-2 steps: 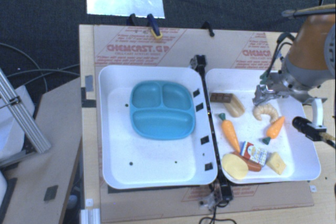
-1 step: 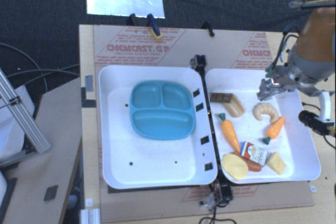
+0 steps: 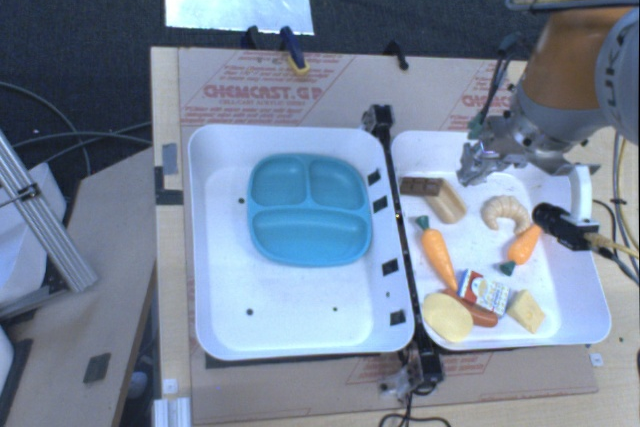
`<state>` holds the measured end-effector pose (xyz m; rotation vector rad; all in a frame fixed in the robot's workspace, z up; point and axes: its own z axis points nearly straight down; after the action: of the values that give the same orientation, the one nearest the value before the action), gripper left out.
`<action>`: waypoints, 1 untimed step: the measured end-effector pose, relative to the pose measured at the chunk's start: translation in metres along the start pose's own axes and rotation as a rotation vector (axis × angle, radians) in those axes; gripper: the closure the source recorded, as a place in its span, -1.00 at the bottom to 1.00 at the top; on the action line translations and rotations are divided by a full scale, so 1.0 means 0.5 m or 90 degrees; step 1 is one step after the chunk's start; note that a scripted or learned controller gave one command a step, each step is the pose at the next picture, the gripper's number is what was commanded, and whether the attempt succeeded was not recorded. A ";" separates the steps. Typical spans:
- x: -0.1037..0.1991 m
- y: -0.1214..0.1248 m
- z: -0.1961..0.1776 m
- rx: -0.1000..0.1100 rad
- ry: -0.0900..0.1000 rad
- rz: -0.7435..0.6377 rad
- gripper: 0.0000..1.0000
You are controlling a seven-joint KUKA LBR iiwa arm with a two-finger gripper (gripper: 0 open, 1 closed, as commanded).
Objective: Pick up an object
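Arm (image 3: 575, 55) in from 3 o'clock; gripper (image 3: 476, 165) poised over right bin (image 3: 572, 280), toward its 11 o'clock; spread of gripper not readable from this angle, cannot tell; nothing seen in its hold.

Candidate objects all lying in right bin, none lifted: brown block (image 3: 420, 186) at 10 o'clock of bin, touching tan block (image 3: 447, 204) at its own 4 o'clock; croissant (image 3: 505, 211) near bin centre, at 5 o'clock of gripper, apart from it; small carrot (image 3: 522, 246) just at 5 o'clock of croissant; large carrot (image 3: 438, 258) at 8 o'clock; yellow potato (image 3: 448, 317) at 7 o'clock; red-and-white carton (image 3: 487, 293) resting on sausage (image 3: 483, 316), beside potato; cheese wedge (image 3: 527, 311) at 5 o'clock.

Left bin (image 3: 225, 295): blue divided plate (image 3: 308, 210) near centre, slightly toward 12 o'clock.
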<state>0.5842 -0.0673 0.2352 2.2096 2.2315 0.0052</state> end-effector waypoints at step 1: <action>0.105 0.018 0.027 0.001 0.000 0.000 1.00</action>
<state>0.5928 -0.0148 0.2216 2.2108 2.2324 0.0031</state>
